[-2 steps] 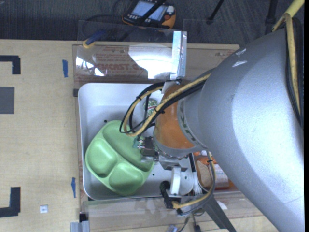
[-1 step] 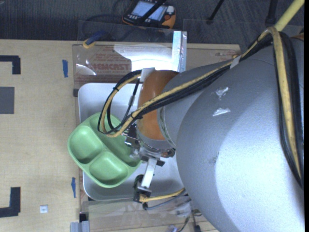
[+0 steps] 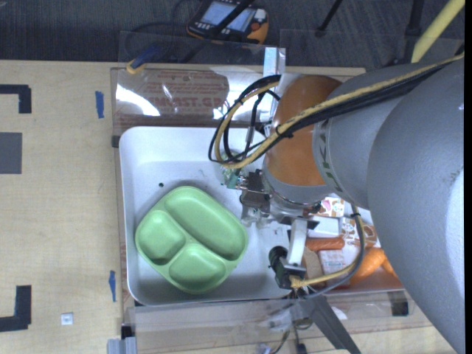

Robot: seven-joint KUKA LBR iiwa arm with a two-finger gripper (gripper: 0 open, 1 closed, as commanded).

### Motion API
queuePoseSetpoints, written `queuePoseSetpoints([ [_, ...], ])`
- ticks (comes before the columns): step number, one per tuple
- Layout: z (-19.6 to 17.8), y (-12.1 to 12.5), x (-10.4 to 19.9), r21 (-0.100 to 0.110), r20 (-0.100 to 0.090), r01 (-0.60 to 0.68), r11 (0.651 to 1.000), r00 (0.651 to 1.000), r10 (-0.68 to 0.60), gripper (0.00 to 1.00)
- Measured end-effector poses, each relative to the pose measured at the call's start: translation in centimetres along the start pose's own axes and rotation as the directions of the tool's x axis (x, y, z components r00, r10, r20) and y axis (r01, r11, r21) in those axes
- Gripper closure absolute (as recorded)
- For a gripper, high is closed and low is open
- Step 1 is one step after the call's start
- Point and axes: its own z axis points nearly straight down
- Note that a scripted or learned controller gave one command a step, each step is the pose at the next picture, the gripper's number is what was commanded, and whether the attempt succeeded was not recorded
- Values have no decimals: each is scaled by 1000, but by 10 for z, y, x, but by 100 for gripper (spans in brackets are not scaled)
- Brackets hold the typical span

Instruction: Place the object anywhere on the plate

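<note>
I see the green plate, three-compartment, lying in the left white bin, toward its near-left corner. Arm comes in from the right, orange band above the wrist, cables looped over it. Pincer hangs just beside the plate's right edge, over bare bin floor; can't tell its state from this angle. Under the arm, in the right bin, sit an orange object and some red-and-white packets, partly hidden. Can't tell which is the obj. to place. Wooden surface to the left.

Chunky smooth grey metal robot arm with a glossy orange band, plus looping black-and-yellow cables.
</note>
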Motion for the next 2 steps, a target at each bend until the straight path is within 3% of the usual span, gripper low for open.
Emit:
queuePoseSetpoints([
  [1, 110, -11, 17, -19, -5, 342, 940, 940, -342, 100],
  [2, 110, -13, 29, -20, -4, 109, 994, 994, -109, 100],
])
